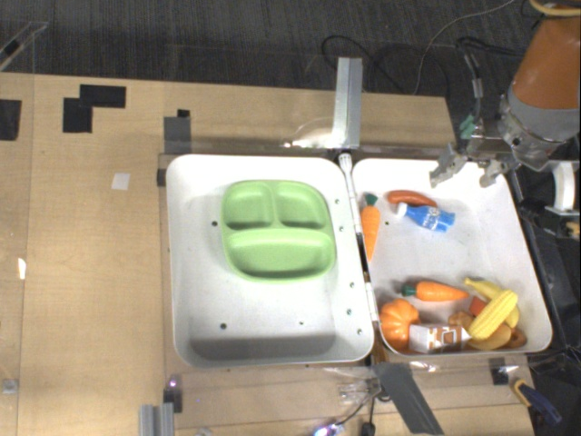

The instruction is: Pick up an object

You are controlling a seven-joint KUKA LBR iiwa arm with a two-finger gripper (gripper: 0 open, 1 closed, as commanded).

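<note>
Starting at the bottom of the frame: metal brackets [399,398] sit at the near edge of the bench, below the seam between the two bins.

Right bin [526,271], lower part: a cluster of toy food packed together. Small pumpkin [398,317] at lower left of the pile, a white carton [436,337] just right of it, a corn cob [496,312] and a banana [486,289] toward the lower right, and an orange carrot [438,291] lying across the top of the pile.

Left bin [186,243]: a green divided plate [276,228] lies flat near its centre, three compartments facing up.

Right bin, upper part: a second carrot [370,230] stands along the left wall; a blue and white bottle [427,216] lies on its side with a red sausage [411,198] touching it just above.

Upper right of frame: the gripper [470,171] hangs over the far rim of the right bin, fingers spread wide apart with nothing between them. It is well apart from all the toys.

Surface: light wooden bench [82,271] with black patches [91,105] at upper left. A metal post [349,98] rises behind the bins. Beyond the bench, dark carpet [227,12] with cables [427,53] trailing across it.
</note>
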